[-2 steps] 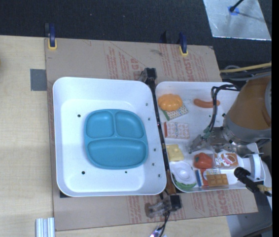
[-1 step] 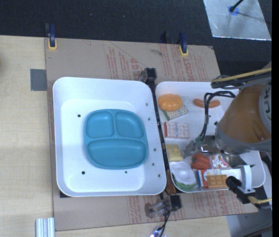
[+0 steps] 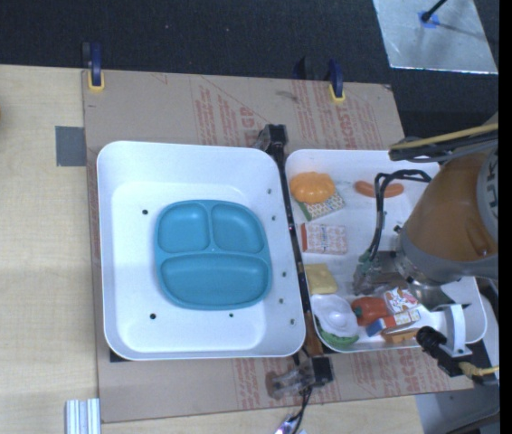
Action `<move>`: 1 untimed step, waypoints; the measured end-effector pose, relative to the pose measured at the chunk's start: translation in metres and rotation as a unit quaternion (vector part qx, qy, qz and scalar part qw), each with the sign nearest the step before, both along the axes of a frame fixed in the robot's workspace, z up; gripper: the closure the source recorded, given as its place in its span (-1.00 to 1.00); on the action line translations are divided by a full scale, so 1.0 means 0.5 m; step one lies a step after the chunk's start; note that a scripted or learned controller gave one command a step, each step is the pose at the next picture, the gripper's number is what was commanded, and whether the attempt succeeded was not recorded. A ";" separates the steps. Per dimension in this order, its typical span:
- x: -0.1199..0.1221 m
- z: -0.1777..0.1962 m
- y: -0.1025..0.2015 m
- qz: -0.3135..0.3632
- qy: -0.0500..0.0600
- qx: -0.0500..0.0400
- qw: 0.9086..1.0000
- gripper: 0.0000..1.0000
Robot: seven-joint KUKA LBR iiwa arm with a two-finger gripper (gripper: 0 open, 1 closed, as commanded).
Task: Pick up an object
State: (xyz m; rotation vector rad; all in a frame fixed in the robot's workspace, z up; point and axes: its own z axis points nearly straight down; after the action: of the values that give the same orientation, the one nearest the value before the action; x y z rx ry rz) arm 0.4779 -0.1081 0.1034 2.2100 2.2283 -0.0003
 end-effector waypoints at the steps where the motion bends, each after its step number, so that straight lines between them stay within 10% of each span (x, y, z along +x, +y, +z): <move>1: 0.000 0.001 -0.006 -0.002 -0.001 -0.003 1.000 -1.00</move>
State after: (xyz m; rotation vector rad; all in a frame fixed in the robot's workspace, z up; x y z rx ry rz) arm 0.4781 -0.1113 0.1039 2.2107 2.2191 -0.0034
